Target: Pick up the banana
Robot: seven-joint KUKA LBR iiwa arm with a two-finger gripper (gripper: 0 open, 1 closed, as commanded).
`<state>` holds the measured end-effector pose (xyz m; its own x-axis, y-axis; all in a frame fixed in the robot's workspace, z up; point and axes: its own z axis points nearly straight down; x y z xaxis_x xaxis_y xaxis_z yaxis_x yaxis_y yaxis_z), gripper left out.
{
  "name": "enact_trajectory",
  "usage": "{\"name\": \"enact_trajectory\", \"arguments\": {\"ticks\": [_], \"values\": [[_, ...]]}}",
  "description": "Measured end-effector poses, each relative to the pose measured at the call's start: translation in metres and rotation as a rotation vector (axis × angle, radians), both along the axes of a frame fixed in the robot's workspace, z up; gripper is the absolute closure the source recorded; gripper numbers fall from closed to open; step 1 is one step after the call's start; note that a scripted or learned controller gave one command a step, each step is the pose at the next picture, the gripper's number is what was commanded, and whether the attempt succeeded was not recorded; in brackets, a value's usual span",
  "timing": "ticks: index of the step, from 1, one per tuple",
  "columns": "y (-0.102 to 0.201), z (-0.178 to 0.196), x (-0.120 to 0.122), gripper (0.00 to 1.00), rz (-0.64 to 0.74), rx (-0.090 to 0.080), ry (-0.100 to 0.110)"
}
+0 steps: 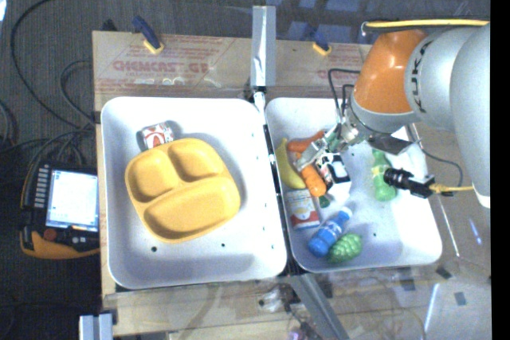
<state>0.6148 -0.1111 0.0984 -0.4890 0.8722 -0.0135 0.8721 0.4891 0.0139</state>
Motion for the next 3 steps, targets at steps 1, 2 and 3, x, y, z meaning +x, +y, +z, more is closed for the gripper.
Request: {"name": "enact_trajectory", "arguments": {"ticks": [1, 2, 3], "values": [[-0.086, 0.013, 0.040, 0.00, 0.157, 0.000, 0.016], [-0.011, 0.081, 0.046, 0.00, 0.121, 0.004, 0.016], [0.066, 0.086, 0.052, 0.00, 0.177, 0.003, 0.017]]}}
